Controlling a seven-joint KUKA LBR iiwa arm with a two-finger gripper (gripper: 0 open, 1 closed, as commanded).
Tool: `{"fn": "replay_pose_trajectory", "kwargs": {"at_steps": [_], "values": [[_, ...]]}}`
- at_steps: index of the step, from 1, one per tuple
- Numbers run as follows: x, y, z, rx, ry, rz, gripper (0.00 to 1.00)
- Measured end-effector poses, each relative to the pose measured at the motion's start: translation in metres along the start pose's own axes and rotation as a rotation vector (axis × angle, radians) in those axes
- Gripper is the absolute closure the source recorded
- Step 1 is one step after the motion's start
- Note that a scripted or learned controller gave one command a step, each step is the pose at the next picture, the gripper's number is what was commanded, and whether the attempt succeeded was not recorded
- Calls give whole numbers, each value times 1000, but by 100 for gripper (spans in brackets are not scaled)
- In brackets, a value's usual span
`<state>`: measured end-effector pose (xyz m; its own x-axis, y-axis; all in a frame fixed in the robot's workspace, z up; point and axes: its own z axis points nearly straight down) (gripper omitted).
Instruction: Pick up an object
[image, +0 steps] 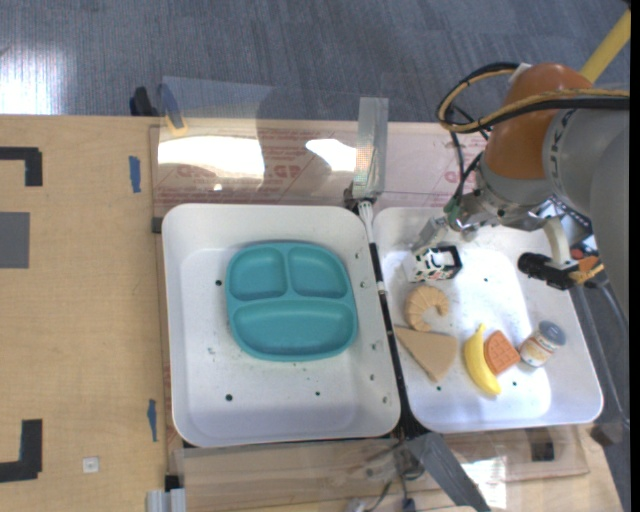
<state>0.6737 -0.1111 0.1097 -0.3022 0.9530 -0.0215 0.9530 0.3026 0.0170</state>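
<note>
My gripper (441, 235) hangs over the back left corner of the right bin (570, 400), below the grey wrist and its orange band (530, 120). A small black-and-white object (437, 264) lies directly under its tip; I cannot tell whether they touch. In front of that object lie a tan ring-shaped pastry (428, 307), a tan wedge (430, 350), a yellow banana (480, 368), an orange-red piece (501, 352) and a small jar (540, 345).
The left bin (190, 400) holds a teal divided plate (292, 300). A dark rod-shaped part with an orange tip (558, 270) sticks out over the right bin's far right side. A raised divider (378, 290) separates the bins, and black cables loop above the wrist.
</note>
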Motion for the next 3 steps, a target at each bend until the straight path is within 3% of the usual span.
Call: {"fn": "replay_pose_trajectory", "kwargs": {"at_steps": [1,2,3], "values": [[1,6,-15,-21,-4,-6,100],[42,-94,19,16,18,378,100],[32,-143,19,15,17,570,100]]}}
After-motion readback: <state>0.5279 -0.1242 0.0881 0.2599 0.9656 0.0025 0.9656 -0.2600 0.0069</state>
